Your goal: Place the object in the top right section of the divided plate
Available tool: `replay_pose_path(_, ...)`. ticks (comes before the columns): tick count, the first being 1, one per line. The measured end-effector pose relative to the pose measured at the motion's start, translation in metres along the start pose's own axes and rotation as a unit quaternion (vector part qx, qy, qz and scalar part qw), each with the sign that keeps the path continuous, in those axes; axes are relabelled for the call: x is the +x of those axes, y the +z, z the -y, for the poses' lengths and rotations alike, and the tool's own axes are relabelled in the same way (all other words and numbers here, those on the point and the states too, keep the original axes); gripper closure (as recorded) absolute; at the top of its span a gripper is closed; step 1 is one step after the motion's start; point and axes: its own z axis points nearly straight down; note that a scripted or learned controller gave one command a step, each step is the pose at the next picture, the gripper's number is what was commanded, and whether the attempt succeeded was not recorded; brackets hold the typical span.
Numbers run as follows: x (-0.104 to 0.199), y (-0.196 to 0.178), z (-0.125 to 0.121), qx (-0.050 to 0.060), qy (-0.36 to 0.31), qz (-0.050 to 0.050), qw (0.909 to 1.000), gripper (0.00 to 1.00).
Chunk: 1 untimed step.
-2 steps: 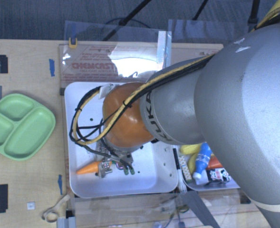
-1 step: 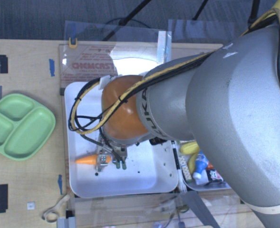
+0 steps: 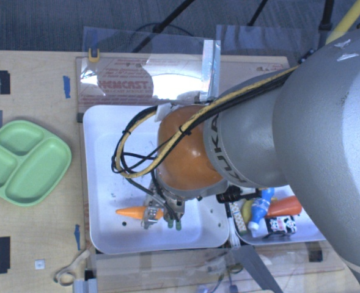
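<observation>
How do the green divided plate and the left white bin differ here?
The green divided plate is green, rounded and split into sections; the left white bin is white, squarish and undivided. The plate lies on the wooden bench, left of the bin. The bin holds an orange carrot. Both are shallow.

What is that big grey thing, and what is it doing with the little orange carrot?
That is a robot arm, seen by a camera looking down from above. At its end is a gripper with two fingers, like a pincher. It hangs over a white bin, right by the carrot. I cannot tell if it has grabbed it. Another bin beside it holds toys and a blue bottle. The green plate on the left is where the carrot should go.
</observation>
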Motion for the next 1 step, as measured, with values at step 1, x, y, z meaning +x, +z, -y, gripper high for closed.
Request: replay_pose_path(1, -0.0396, 0.0297, -0.0453, -0.001, -0.121, 0.004, 0.9927, 1.0)
